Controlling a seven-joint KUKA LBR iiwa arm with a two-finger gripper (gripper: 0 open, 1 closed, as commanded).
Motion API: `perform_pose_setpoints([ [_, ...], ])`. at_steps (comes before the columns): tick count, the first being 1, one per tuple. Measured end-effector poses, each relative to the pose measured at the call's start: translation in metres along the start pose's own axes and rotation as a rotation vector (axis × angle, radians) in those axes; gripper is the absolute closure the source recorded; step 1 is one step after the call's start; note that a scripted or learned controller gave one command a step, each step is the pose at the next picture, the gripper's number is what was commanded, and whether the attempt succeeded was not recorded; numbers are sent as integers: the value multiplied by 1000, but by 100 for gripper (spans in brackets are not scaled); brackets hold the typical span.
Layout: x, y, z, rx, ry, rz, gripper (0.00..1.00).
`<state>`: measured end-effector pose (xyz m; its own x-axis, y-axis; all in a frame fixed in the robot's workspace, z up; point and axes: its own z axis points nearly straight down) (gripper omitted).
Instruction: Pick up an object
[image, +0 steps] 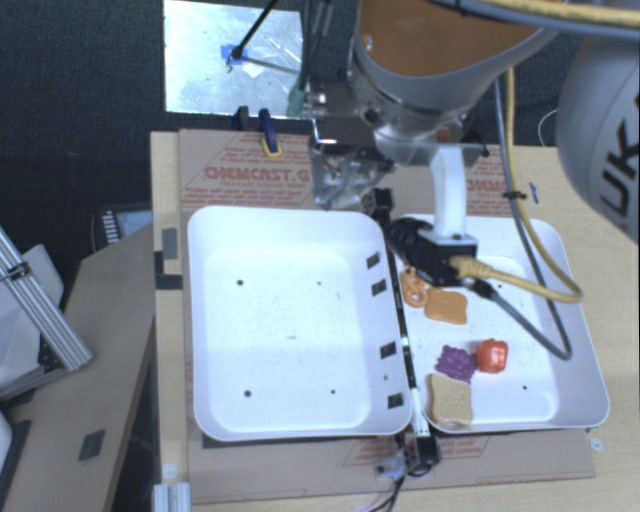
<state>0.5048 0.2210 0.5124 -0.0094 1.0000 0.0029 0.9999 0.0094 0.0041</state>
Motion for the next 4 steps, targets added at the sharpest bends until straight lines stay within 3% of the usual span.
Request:
perform_pose_setpoints([
  [1,0,0,0,1,0,-1,0],
  [2,0,0,-11,-2,1,-6,100],
  [3,12,98,-21,0,-3,10,100],
  [4,-47,13,-25,1,-1,12,100],
])
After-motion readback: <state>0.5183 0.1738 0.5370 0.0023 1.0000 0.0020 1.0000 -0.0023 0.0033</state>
